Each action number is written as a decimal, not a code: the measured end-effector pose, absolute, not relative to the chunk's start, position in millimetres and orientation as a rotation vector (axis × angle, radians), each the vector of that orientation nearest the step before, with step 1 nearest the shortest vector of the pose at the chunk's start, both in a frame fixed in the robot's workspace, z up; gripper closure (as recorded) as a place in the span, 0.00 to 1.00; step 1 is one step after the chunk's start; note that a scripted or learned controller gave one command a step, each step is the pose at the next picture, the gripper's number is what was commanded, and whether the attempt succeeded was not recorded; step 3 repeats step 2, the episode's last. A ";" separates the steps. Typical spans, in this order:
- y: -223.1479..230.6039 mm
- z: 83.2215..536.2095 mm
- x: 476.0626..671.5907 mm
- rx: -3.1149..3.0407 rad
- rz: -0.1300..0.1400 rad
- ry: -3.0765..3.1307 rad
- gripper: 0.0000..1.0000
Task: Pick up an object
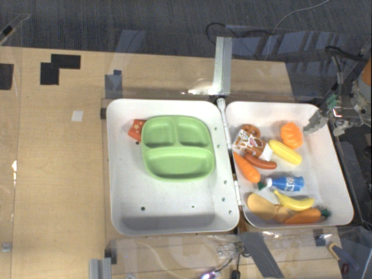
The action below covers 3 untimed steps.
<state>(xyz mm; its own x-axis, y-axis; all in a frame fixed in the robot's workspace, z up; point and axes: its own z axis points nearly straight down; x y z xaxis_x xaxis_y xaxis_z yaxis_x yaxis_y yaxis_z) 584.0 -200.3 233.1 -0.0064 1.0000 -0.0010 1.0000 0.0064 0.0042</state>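
The right bin (342, 182) holds several toy foods. An orange pepper-like piece (292, 135) lies at the back, with a yellow piece (285, 152) just in front of it. A printed snack packet (247, 140), a brown sausage (261, 163) and an orange carrot (247, 169) lie on the left side. A blue bottle (288, 183), a banana (294, 201) and a tan pear-like piece (261, 205) sit near the front. My gripper (318, 120) hangs over the bin's back right corner, just right of the orange piece, with nothing seen in it.
The left bin (125, 185) bears a green divided plate (176, 147), and a small red item (136, 130) peeks out at the plate's left. A metal post (222, 63) stands behind the wall between the bins. Cables and arm parts (354, 106) crowd the right side.
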 end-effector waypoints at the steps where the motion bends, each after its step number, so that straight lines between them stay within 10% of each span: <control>1: -168.0 121.4 590.5 2.177 0.002 2.262 0.00; 3: -193.2 88.3 626.1 2.143 0.007 2.286 0.00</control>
